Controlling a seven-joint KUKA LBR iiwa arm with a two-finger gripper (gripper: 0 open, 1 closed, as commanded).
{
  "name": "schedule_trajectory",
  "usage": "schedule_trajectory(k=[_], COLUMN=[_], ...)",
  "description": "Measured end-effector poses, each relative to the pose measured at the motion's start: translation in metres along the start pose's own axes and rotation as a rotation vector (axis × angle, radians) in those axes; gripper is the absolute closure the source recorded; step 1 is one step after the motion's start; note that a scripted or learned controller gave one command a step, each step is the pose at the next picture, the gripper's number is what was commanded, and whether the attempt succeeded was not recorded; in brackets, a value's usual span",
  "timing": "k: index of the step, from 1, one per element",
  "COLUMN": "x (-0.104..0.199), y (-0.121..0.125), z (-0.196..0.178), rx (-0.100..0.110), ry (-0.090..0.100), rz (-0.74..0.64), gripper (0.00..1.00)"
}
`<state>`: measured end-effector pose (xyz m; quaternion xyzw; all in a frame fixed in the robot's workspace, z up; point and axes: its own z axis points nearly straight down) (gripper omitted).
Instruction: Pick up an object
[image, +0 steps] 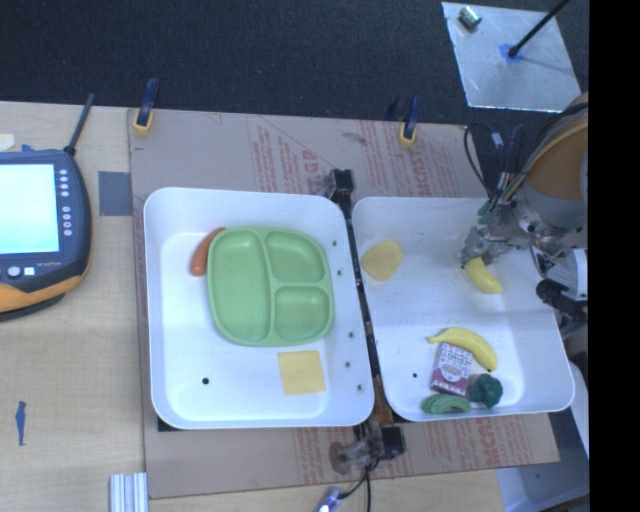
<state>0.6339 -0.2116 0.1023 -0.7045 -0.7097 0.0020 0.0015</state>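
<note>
From the overhead camera view, you have the two-finger gripper (482, 250) low over the far part of the right white bin (420, 300), its tip right at the upper end of a small yellow lemon-like piece (485, 277). The metal blurs together there, so you cannot tell how far the jaws stand apart, and nothing can be made out between them; I'd judge the yellow piece is lying on the bin floor, not lifted.

Your risk is a glancing contact: a rounded piece caught at its end will likely roll or squirt away rather than seat.

Nothing crowds it. The pale yellow round slice (381, 260) lies well apart by the dividing wall; the yellow plastic banana (468, 344), red-and-white packet (452, 368) and dark green leafy toys (466, 397) cluster at the near corner.

The left white bin (165, 300) holds a green divided plate (270, 286), an orange sausage-shaped piece (203, 250) and a yellow square slice (301, 372).
</note>
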Motion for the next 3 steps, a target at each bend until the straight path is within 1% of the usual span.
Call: schedule_trajectory(k=[1, 2, 3], x=[0.049, 0.098, 0.180], y=[0.023, 0.023, 0.003], z=[-0.058, -0.044, -0.090], rx=[-0.004, 0.000, 0.000], ry=[0.002, 0.001, 0.000], rz=[0.004, 0.002, 0.000], gripper=[1.00, 1.00, 1.00])
